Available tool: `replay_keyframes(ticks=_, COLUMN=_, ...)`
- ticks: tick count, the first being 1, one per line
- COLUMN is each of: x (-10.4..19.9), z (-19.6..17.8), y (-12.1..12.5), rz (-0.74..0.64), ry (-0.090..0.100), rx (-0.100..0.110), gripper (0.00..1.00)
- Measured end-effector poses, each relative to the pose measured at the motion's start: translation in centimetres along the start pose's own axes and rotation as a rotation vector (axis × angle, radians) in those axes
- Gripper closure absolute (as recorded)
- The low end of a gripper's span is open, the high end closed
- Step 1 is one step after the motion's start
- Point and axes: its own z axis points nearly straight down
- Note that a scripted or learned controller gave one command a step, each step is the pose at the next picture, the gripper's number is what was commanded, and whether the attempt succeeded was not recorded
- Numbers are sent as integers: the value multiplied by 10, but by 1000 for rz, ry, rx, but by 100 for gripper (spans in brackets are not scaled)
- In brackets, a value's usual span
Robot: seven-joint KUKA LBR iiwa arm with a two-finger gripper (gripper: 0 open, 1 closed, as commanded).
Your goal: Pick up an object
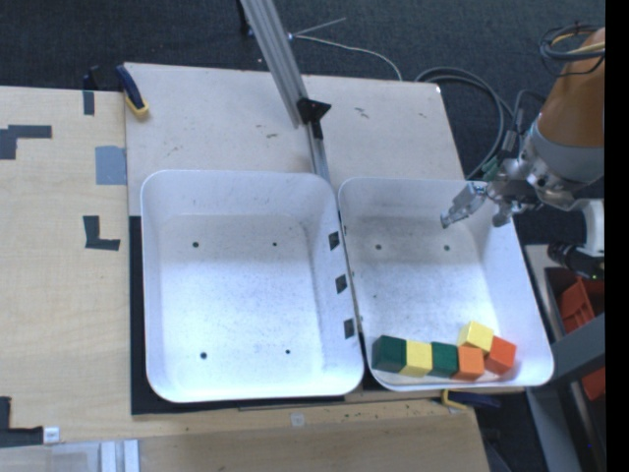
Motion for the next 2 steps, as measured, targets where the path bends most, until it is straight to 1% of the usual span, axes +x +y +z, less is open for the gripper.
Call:
replay_keyframes(ticks=1, x=68, z=-32, y=-21, rz=-6, ry=3, rx=-2, gripper=0)
replay_keyframes(ticks=2, x=-20, z=-28, y=10, rz=6, ry=-4, rx=-1, gripper=0)
